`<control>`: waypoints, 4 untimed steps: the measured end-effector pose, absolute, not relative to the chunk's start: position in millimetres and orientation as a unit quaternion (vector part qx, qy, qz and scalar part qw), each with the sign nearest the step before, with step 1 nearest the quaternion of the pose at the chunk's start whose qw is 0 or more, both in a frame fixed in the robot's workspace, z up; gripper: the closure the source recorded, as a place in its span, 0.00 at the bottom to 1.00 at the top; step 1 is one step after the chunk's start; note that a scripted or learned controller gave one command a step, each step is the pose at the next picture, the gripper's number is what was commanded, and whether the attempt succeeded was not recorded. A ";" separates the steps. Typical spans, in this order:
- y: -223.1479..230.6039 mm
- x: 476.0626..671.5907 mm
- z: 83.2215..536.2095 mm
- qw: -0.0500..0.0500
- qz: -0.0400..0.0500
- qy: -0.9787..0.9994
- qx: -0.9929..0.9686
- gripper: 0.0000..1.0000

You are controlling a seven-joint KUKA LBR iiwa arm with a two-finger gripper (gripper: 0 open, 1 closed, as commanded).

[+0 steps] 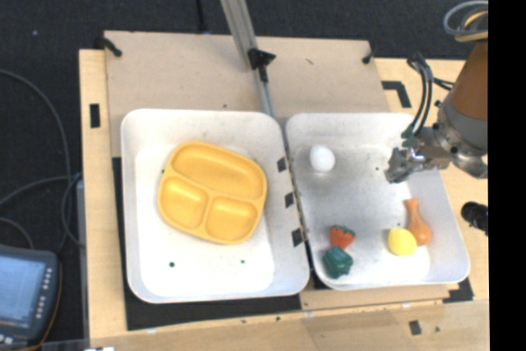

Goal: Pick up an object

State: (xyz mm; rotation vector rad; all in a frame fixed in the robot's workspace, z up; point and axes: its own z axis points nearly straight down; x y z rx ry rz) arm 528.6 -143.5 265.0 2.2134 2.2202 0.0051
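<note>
nearest the camera, well below and left of the gripper [400,166], a dark green pepper-like toy [337,261] is lying in the right bin [362,136] with a small red pepper-like toy [343,237] touching its upper side. below the gripper, a yellow lemon-like toy [401,242] is sitting against an orange carrot-like toy [417,223]. the gripper itself is hanging over the right bin's right part, nothing showing between its fingers; whether they are spread or closed cannot be told. to its left a white egg-like ball [321,159] is resting. far left, a yellow divided plate [213,192] is lying in the left bin [148,259].
</note>
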 end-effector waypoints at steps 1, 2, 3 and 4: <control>-94.8 530.4 254.0 0.001 0.001 0.709 0.705 1.00; -39.0 522.4 241.5 0.000 0.001 0.709 0.705 1.00; 14.4 506.5 249.6 0.000 0.001 0.710 0.704 1.00; 66.8 502.8 234.0 -0.001 0.000 0.710 0.705 1.00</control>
